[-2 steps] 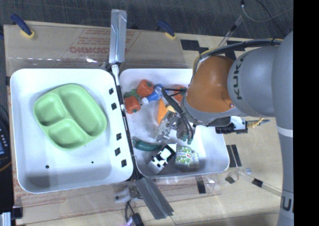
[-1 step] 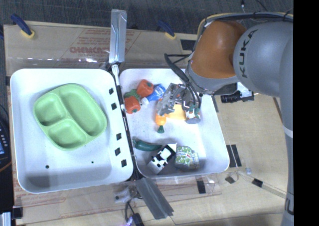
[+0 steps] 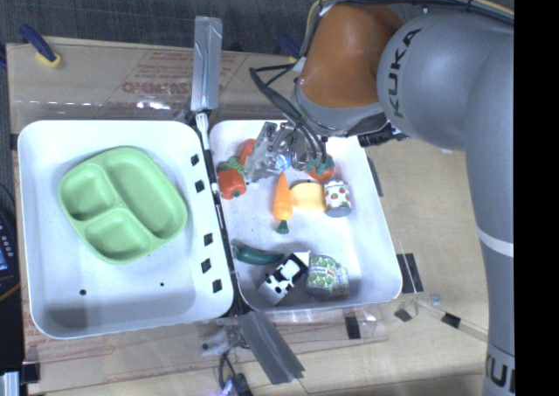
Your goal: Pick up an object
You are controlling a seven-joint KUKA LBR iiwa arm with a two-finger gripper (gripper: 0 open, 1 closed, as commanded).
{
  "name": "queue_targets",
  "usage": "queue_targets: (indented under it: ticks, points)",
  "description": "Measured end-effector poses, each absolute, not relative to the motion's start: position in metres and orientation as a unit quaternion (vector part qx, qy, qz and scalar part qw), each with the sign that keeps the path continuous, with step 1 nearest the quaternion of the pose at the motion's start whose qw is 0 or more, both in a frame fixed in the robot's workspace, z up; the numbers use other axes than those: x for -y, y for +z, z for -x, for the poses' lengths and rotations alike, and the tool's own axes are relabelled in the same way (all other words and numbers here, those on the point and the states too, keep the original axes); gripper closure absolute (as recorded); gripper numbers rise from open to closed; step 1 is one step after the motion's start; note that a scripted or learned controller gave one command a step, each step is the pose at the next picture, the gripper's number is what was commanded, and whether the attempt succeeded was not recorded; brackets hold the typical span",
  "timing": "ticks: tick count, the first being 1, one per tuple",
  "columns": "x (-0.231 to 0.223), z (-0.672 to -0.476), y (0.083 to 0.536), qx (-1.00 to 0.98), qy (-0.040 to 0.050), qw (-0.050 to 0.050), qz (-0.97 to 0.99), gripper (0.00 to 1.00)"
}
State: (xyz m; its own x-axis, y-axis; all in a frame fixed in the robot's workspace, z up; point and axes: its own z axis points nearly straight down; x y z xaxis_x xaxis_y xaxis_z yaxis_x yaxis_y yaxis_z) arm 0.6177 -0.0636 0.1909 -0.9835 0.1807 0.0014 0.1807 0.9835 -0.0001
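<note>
the left bin (image 3: 35, 211) holds a green divided plate (image 3: 122, 202), lying flat toward the bin's middle and back, with bare white floor in front of it and along the near wall. a metal strip (image 3: 207, 66) stands at the back of the seam between the bins.

the right bin (image 3: 384, 237) carries the clutter. just inside its left wall sits a red-orange pepper toy (image 3: 231, 181). the tool (image 3: 279, 151) hangs over the bin's back half, just beside that toy; whether its metal parts are apart or together i cannot tell, and nothing shows clearly between them. below it lies the orange carrot (image 3: 282, 198), long axis running nearly front to back, its thick end toward the tool and its narrow green tip toward the bin's front. a yellow piece (image 3: 307, 195) touches its right side, and a small white can (image 3: 337, 198) stands just right of that. a dark green piece (image 3: 255, 254) lies near the front left, then a black and white block (image 3: 284, 276) and a green labelled can (image 3: 327, 274) by the front wall. open floor shows between the carrot and the front things, and along the right wall. the grey arm (image 3: 437, 62) covers the back right corner of the counter (image 3: 428, 202).
</note>
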Motion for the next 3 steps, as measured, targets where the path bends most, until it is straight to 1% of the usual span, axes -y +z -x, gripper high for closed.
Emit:
queue_targets:
  ticks: [1, 2, 3]
  points:
    - [0.105, -0.585, 0.09, 0.998, -0.0007, 0.002, -0.058, 0.0]
    - [0.096, -0.574, 0.199, 0.984, -0.0002, 0.0, -0.179, 0.0]
    - [0.11, -0.55, 0.097, 0.972, -0.0017, 0.002, -0.233, 0.0]
